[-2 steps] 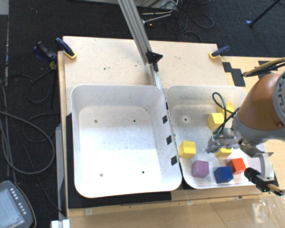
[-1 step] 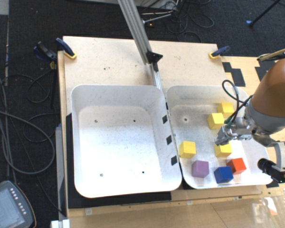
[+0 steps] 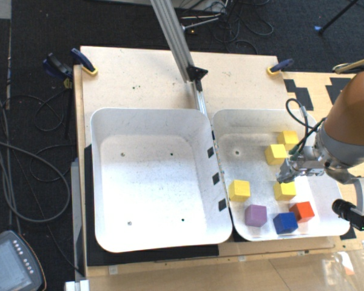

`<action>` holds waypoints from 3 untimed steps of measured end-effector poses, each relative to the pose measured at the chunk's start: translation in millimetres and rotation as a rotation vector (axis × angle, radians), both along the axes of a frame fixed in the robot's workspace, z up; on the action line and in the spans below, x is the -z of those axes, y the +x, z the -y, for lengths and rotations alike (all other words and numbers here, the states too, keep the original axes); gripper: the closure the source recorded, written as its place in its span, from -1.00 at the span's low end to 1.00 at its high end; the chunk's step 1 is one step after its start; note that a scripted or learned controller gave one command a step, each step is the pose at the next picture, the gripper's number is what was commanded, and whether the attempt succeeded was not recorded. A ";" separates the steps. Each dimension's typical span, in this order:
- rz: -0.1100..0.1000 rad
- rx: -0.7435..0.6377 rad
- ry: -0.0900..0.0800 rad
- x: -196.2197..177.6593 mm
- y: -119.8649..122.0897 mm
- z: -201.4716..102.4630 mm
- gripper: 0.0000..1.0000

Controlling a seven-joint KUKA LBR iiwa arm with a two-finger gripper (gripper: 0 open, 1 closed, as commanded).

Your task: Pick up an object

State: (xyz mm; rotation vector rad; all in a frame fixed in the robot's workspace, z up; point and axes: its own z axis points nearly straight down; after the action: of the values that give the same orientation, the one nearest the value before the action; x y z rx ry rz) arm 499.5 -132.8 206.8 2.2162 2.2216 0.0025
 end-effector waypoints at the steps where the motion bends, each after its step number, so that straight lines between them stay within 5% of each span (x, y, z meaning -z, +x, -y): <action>1: -0.001 -0.005 0.002 -5.4 30.0 -44.2 1.00; 3: 0.000 -0.006 0.003 -33.4 63.5 -147.5 1.00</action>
State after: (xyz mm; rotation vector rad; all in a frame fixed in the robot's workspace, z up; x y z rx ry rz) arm 563.0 14.7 240.2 2.2110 2.2301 0.0056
